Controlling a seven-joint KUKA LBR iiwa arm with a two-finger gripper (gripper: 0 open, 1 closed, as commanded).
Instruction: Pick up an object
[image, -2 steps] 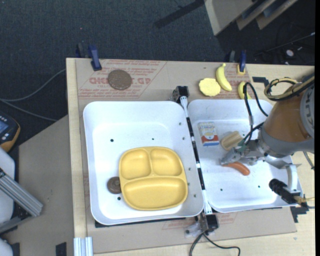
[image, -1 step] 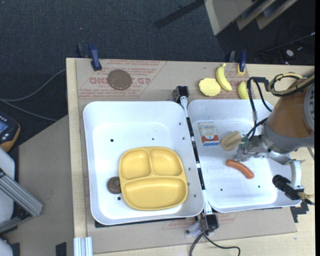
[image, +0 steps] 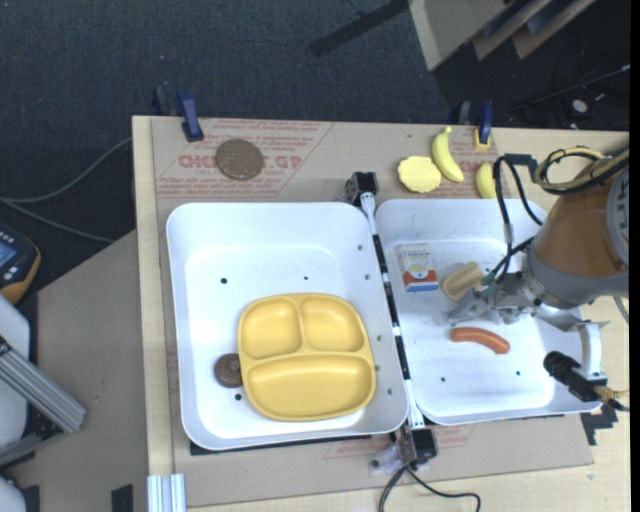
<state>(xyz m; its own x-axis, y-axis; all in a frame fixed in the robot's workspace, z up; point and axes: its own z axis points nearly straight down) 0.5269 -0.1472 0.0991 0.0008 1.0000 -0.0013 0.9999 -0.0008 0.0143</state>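
Reaching into the right bin (image: 520, 395), nothing lifted yet.
Jaws (image: 492, 300) low beside sausage (image: 480, 339) and tan block (image: 461, 279); grip state unreadable.

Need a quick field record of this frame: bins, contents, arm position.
left bin: yellow divided tray, brown disc beside it
right bin: small carton, tan block, hot dog
bench top behind bins: banana, yellow piece, brown disc
arm: over right bin
claw: by tan block, grip unclear
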